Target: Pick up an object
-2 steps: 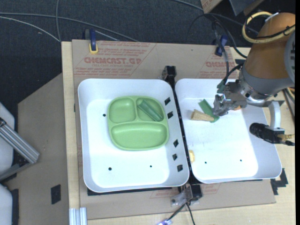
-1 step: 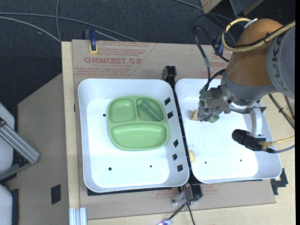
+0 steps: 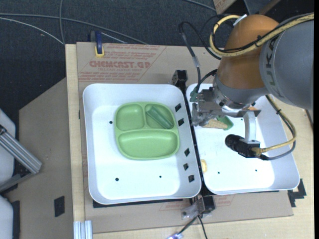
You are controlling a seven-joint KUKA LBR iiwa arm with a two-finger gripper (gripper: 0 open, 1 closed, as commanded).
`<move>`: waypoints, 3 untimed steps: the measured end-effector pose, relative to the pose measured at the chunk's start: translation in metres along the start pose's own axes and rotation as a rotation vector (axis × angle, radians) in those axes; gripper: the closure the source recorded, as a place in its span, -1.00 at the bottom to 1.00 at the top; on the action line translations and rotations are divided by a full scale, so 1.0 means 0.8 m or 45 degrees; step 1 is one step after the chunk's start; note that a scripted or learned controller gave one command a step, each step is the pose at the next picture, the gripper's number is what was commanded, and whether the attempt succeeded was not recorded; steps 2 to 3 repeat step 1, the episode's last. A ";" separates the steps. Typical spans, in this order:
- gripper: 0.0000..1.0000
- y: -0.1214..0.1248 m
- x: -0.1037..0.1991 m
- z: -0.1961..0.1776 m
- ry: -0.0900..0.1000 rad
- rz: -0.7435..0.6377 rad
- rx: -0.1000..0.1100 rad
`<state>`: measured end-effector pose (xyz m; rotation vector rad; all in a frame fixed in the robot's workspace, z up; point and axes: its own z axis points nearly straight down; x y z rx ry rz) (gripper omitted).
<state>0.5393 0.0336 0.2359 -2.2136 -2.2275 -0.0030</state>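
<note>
Bench carries two white bins: the left bin [image 3: 99, 148] holds a green divided plate [image 3: 146, 130]. My gripper [image 3: 205, 109] sits low in the right bin [image 3: 259, 176], over a tan-and-green object [image 3: 219, 122], seemingly positioned for grasping; its grip I cannot tell.

Grey arm [image 3: 291, 59] reaching in from the right, orange-banded wrist bent downward, hand [image 3: 205, 108] low

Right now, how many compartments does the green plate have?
3. On the green plate in the left bin: a small one at upper left, a small one at upper right holding a green object, and a wide one below.
</note>
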 end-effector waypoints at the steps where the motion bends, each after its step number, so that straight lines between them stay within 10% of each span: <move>1: 1.00 -0.011 0.063 -0.002 0.001 0.000 0.002; 3: 1.00 -0.011 0.063 -0.002 0.001 0.000 0.002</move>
